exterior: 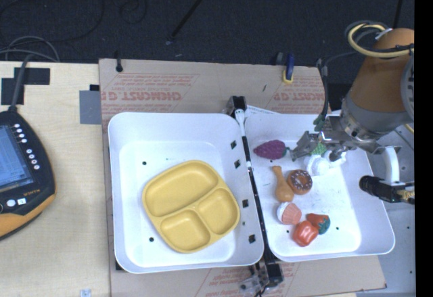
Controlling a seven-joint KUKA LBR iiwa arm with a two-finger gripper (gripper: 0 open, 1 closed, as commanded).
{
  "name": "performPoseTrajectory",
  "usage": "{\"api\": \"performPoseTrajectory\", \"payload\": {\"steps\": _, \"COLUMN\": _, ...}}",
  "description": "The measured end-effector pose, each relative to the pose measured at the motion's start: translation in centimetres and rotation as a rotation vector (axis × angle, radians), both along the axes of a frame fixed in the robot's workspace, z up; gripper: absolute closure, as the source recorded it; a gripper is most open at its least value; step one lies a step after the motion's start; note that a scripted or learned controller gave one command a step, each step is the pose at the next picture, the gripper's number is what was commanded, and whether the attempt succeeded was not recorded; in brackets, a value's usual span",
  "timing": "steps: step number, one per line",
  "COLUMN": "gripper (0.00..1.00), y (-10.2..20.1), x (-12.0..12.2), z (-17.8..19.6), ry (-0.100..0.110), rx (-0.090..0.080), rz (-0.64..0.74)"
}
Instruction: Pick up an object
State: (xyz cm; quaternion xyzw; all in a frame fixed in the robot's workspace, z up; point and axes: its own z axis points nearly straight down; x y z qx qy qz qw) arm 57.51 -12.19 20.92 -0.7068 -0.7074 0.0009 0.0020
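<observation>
Here, hovering low in the right bin [379, 238]: gripper [318, 148], grip state impossible to tell; purple toy [270, 149] just left of it, perhaps lying lengthwise left-right.

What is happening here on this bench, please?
A grey robot arm with an orange band reaches in from the right, and its tool is low over the right white bin. That bin holds small toy foods: a purple piece, a chocolate donut, an orange drumstick shape, a pink piece and a red pepper. I cannot tell whether the tool holds anything. The left white bin holds a yellow divided plate.
</observation>
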Motion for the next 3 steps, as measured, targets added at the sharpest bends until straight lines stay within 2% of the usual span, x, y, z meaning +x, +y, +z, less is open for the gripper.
{"api": "performPoseTrajectory", "payload": {"steps": 1, "gripper": 0.0, "y": 2.8, "x": -0.8, "z": -11.5, "ry": -0.003, "rx": -0.002, "rz": 0.001}}
{"api": "performPoseTrajectory", "payload": {"steps": 2, "gripper": 1.0, "y": 2.4, "x": -0.7, "z": -10.0, "ry": -0.004, "rx": -0.002, "rz": -0.009}}
{"api": "performPoseTrajectory", "payload": {"steps": 3, "gripper": 1.0, "y": 7.6, "x": -7.3, "z": -1.8, "ry": -0.001, "rx": 0.002, "rz": 0.002}}
